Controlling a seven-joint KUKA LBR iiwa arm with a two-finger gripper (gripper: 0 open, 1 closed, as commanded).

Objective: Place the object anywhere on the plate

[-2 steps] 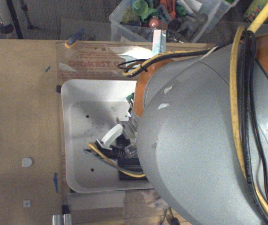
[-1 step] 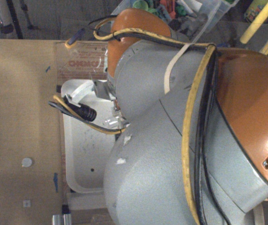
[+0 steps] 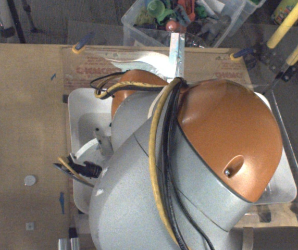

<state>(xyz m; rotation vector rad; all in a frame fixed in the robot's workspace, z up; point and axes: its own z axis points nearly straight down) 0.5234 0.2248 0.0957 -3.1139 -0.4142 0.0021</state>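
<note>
plate (image 3: 85, 150) shows as a curved white rim inside the left bin (image 3: 75, 111), low in the view and just left of the arm (image 3: 138, 202). most of it lies under the arm, so i cannot tell what rests on it. which thing is the object to be placed cannot be told either, as the arm covers the middle of both bins.

the gripper (image 3: 103, 139) appears as a slim grey piece down in the left bin, just beside the plate's rim. whether it is released, clenched or grasping something cannot be told from here.

the arm's grey body runs from the bottom of the view up to a large orange shell (image 3: 227, 139), with a bundle of yellow and black cables (image 3: 162, 139) draped along it. of the right bin (image 3: 283, 189) one white corner shows at lower right.

both bins sit on a sheet of cardboard (image 3: 211, 61) with red print, held by orange clamps (image 3: 79, 47) at its far edge. the cardboard lies on the wooden bench (image 3: 19, 103) — a small grey disc (image 3: 29, 180) rests on the bare wood, well apart from the bins. beyond the bench stands a clear tub (image 3: 138, 14) full of coloured toys.
</note>
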